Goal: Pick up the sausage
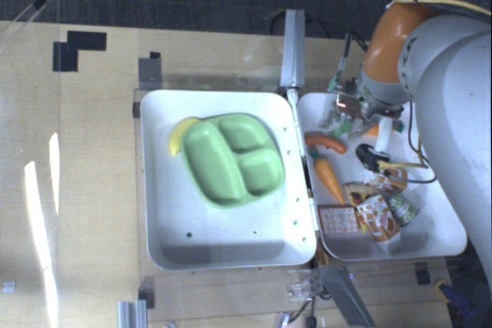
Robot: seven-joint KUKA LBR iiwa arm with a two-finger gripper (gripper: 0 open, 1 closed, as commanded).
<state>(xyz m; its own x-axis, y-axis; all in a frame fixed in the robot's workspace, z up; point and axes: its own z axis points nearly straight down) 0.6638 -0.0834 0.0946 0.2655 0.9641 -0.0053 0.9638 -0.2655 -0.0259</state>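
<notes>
The sausage (325, 142), reddish-orange and slightly curved, lies in the right bin (446, 230) near its upper left corner, close to the wall between the bins. My gripper (343, 121) hangs just above and to the right of it, under the orange-banded wrist. Nothing shows held in the gripper, and the sausage rests on the bin floor.
An orange carrot (330, 179) lies just below the sausage. Several snack packets (374, 214) crowd the right bin's lower middle. The left bin (165, 238) holds a green divided plate (232, 158) with a yellow banana (178, 136) poking out at its upper left.
</notes>
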